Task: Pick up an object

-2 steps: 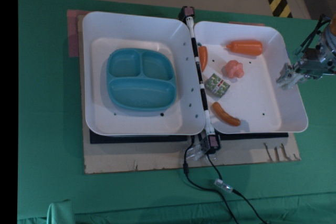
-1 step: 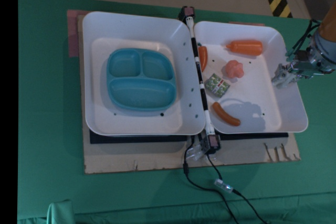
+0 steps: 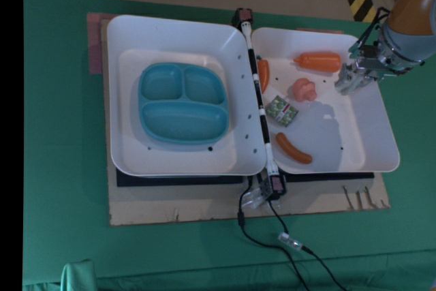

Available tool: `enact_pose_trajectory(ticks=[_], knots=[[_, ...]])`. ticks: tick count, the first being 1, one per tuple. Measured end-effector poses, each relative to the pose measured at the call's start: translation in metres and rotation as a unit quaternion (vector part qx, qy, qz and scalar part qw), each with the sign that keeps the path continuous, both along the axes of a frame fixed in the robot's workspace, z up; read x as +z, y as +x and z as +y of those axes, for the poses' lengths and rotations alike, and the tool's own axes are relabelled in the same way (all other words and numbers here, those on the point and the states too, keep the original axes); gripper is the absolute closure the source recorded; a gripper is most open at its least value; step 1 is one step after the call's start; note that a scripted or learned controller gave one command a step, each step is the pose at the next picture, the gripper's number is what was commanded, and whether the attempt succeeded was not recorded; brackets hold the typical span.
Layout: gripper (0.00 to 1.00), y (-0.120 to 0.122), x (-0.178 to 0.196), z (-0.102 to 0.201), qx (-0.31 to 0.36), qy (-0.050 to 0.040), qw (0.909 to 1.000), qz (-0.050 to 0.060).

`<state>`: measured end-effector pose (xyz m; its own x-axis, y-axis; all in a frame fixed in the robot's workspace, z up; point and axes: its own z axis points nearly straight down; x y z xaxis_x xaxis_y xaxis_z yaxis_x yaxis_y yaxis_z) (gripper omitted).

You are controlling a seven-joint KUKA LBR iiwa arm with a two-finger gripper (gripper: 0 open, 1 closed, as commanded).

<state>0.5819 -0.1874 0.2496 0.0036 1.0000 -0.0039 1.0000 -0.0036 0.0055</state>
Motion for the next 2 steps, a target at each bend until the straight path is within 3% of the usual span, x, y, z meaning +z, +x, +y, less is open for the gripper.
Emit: enact_pose_trajectory(ticks=[1, 2], knots=[[1.0, 0.067, 0.023, 0.0, 0.0, 0.0, 1.0, 0.0], [1.0, 0.108, 0.062, 0.0, 0.0, -0.0001, 1.0, 0.0]])
